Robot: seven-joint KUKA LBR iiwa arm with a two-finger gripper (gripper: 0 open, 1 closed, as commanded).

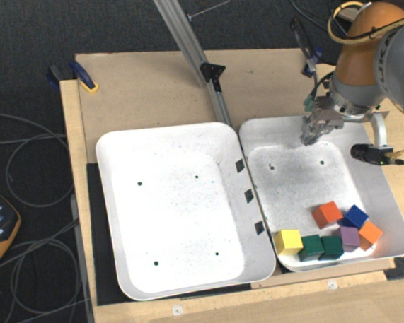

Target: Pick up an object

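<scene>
Camera view, fixed overhead, slanted. Left bin [171,210] is the larger white expanse; right bin [299,176] beside it carries all the blocks, clustered at its near edge. Arm [373,55] reaches in from the right, gripper [314,131] poised over the far end of the right bin, well apart from the cluster. Whether the end effector is released or clenched: cannot tell, too small and foreshortened; nothing seen in it.

Blocks: red block [326,213] stands slightly clear of the rest, probably the easiest target. Blue block [354,216], purple block [349,236], orange block [369,233], two green blocks [321,246] and yellow block [289,240] sit tightly packed.

Judgement: travel toward the near edge, centre over the red block, descend straight to avoid nudging neighbours.

No legible brands, labels or writing.
</scene>
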